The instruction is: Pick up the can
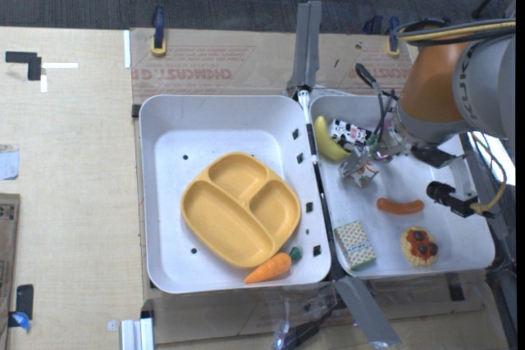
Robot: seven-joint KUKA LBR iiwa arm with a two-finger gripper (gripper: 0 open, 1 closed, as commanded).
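can (351, 132) lying beside banana (327, 142), jaws (367, 164) just below it

The grey arm (484, 86) is seen entering from the right edge of the camera view, its bulky last link lying high on that side. An orange band (431, 82) is wrapped around it just above the wrist. From there the wrist is angled down and to the left, and the gripper (371, 158) is carried low at its end. Thin cables are looped beside the wrist. A black fitting is seen under the arm.
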